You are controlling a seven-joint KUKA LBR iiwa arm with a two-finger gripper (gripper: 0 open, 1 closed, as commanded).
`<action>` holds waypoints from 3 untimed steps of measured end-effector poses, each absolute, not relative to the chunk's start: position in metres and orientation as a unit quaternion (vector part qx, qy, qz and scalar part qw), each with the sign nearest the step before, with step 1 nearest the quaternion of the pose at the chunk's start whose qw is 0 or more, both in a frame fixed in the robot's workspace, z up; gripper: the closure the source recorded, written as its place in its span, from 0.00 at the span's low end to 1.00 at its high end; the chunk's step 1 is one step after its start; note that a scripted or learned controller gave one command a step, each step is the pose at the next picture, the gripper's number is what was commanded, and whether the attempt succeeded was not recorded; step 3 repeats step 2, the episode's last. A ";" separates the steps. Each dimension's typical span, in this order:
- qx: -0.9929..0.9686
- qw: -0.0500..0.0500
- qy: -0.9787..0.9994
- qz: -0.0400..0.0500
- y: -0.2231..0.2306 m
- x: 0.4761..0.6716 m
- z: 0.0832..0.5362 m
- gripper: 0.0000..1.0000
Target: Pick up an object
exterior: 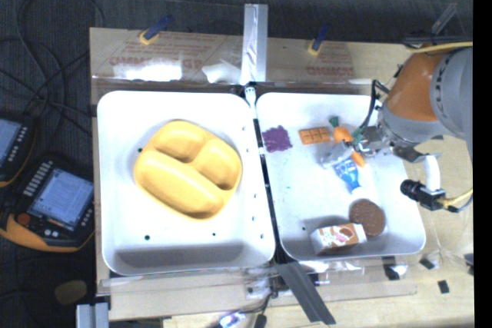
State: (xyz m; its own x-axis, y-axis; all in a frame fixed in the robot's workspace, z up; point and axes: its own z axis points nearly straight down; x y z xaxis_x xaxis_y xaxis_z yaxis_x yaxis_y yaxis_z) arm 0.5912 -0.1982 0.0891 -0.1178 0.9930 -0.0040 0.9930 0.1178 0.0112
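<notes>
- The left bin [108, 165] holds a big yellow bread-shaped object [187, 167] at its centre.
- The right bin [296, 219] carries the small items.
- The arm [430, 100] reaches over the right bin's right edge; its gripper [355, 144] sits low near the far right corner, and whether it is spread or pinching cannot be told.
- A brown round disc [368, 217] and a small carton [338, 237] lie near the front edge.
- A blue packet [348, 173] lies just beside the gripper.
- A purple piece [276, 138] and an orange waffle-like block [313, 137] sit by the far edge.

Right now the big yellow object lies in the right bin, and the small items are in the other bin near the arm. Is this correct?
Not quite. The camera view shows the big yellow object in the left bin, not the right one. The small items, such as the purple piece and the brown disc, are in the right bin near the arm.
</notes>
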 end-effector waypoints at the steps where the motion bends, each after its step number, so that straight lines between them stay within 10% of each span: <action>1: 0.664 0.007 0.748 0.003 -0.199 0.592 0.101 1.00; 2: 0.729 0.000 0.684 -0.002 -0.163 0.566 0.223 1.00; 3: 0.729 0.000 0.684 -0.002 -0.163 0.566 0.223 1.00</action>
